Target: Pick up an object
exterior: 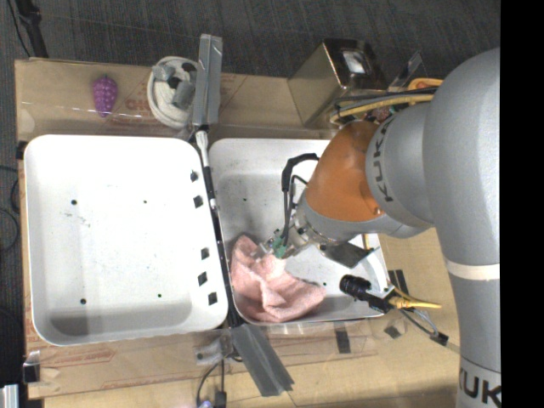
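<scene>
Above the right bin's lower-left corner, bends down from the right, gripper at the pink cloth's edge. Cannot tell its grip.

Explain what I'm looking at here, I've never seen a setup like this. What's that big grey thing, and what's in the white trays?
This is a single picture from a camera fixed above a workbench, looking down at a slant. The big grey shape with the orange band is a robot arm reaching in from the right. At its tip is a small gripper, the tool it grasps with. Two shallow white bins sit side by side, the left bin and the right bin. A crumpled pink cloth lies in the right bin, and the gripper is low at the cloth's upper edge. I can't tell whether it has hold of it. A small purple object lies on the bench beyond the left bin.
</scene>
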Controlling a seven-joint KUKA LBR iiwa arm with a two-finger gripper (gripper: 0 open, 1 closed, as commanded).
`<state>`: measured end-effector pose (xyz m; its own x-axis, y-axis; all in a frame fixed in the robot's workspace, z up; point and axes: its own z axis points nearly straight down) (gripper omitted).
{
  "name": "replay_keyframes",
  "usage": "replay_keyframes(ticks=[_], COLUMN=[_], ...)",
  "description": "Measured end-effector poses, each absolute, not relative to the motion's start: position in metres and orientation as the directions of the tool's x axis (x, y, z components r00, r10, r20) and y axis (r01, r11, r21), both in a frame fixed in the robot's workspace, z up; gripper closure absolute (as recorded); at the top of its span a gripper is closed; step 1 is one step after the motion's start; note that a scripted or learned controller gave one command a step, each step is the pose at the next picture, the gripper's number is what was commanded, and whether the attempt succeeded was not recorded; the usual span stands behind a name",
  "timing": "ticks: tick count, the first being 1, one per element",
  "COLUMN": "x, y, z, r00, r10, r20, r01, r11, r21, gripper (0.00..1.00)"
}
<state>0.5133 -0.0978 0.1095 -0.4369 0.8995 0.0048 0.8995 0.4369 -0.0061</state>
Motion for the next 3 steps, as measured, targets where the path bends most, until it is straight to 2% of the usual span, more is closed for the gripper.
replay_keyframes(ticks=[1,2,3], x=[0.531,0.491,0.492], y=[-0.071,-0.076,-0.076], z=[0.23,0.332,0.332], r00=[-0.209,-0.287,-0.288], r10=[0.978,0.958,0.958], r20=[0.001,0.0,0.0], r01=[0.978,0.958,0.958], r11=[0.209,0.287,0.288], r21=[-0.001,0.0,0.0], gripper=[1.0,1.0,0.0])
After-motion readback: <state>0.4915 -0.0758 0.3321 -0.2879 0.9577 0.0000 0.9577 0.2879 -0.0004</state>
